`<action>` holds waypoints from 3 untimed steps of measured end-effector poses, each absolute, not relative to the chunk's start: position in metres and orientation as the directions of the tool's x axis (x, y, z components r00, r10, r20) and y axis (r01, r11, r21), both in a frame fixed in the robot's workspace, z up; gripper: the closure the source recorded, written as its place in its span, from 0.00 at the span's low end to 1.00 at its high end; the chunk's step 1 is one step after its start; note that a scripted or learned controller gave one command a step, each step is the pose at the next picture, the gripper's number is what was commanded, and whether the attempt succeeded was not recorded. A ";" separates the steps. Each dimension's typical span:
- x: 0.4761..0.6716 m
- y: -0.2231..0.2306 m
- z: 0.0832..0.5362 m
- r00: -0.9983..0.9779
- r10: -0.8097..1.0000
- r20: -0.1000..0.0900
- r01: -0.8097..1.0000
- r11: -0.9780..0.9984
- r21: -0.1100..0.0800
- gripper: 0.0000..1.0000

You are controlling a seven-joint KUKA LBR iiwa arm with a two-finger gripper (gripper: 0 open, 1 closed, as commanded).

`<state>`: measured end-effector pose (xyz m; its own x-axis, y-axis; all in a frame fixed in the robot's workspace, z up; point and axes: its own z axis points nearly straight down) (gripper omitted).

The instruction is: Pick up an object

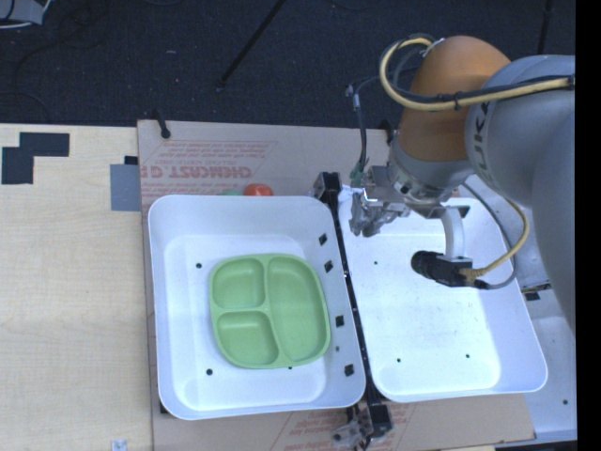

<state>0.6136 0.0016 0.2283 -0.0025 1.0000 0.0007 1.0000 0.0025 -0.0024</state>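
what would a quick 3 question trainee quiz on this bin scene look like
1. True or false: the green plate lies in the left bin.
2. How many compartments does the plate have? A) two B) three C) five
3. Fill in: the gripper hangs over the ____ bin, near the divider between the bins.

Key: 1 true; 2 B; 3 right
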 end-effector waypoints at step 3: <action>0.617 0.101 0.231 -0.002 1.000 0.000 1.000 0.002 -0.004 0.00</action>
